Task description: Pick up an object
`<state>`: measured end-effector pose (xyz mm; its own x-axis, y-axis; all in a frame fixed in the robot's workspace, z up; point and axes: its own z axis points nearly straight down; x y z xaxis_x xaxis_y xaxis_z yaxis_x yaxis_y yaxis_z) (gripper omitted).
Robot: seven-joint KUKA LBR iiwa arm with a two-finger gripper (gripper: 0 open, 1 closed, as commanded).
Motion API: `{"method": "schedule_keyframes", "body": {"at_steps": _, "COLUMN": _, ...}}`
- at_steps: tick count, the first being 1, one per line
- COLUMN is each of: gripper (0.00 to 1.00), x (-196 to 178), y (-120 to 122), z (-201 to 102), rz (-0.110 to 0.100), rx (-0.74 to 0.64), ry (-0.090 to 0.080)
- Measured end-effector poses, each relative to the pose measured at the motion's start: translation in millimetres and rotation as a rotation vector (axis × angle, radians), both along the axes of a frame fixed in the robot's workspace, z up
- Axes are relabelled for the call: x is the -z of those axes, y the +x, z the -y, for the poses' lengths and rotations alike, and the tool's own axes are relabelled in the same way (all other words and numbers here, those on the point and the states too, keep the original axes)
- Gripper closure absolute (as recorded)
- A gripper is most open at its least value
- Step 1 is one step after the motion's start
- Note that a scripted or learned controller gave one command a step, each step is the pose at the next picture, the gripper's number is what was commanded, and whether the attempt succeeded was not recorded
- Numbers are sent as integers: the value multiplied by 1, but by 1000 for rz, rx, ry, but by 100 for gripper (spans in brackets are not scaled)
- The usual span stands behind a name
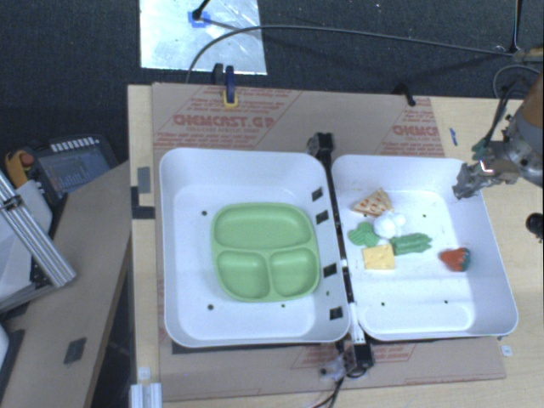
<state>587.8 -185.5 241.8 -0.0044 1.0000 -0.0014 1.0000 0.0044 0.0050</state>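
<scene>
while the left bin [183, 228] carries a green divided plate [263, 252] near the front, the right bin [425, 313] holds a red piece [455, 259], a yellow block [379, 257], green pieces [411, 244], a white ball [388, 225] and a cracker [373, 203] farther back. beyond, the gripper [469, 182] hovers over the right bin's far right rim; whether it is clenched or released cannot be told.

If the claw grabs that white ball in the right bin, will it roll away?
Probably. The white ball looks round and smooth, so it may slip or roll. The green piece and yellow block touching it could check that. It seems small, likely light.
</scene>
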Motion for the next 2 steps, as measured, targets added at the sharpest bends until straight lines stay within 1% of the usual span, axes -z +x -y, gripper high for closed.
{"method": "schedule_keyframes", "body": {"at_steps": 1, "gripper": 100, "x": 1, "y": 15, "z": -53, "rz": -1, "rx": -5, "ry": 2}}
{"method": "schedule_keyframes", "body": {"at_steps": 2, "gripper": 100, "x": 12, "y": 23, "z": -104, "rz": -3, "rx": -4, "ry": 2}}
